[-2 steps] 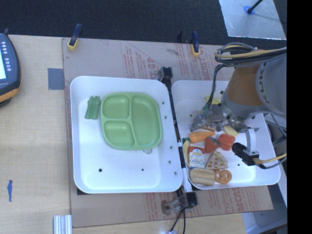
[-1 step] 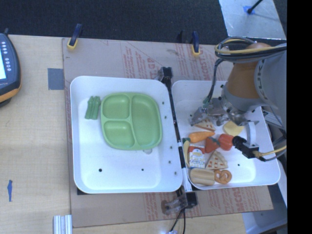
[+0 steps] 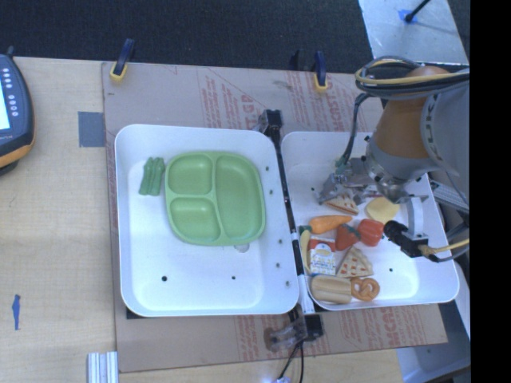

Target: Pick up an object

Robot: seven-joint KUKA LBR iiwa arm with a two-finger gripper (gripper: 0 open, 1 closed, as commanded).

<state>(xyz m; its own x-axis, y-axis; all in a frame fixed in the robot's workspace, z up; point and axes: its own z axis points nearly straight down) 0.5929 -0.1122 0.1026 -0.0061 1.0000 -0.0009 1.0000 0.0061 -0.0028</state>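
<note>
Toy foods lie packed in the near half of the right bin (image 3: 310, 147): an orange carrot (image 3: 329, 223), a triangular sandwich slice (image 3: 342, 206), a yellow piece (image 3: 382, 210), red pieces (image 3: 369, 230), a pizza slice (image 3: 356, 263), a bun (image 3: 330, 290) and a pretzel (image 3: 366, 289). My gripper (image 3: 345, 184) hangs low over the middle of this bin, just behind the sandwich slice and carrot. I see nothing lifted in it. The arm's grey and orange wrist (image 3: 407, 134) covers the bin's right part.
The left bin (image 3: 200, 294) holds a green divided plate (image 3: 214, 198) and a green bean pod (image 3: 152, 175) beside it. A small red-and-white packet (image 3: 321, 257) lies by the divider. A pendant (image 3: 12, 110) rests at the bench's far left.
</note>
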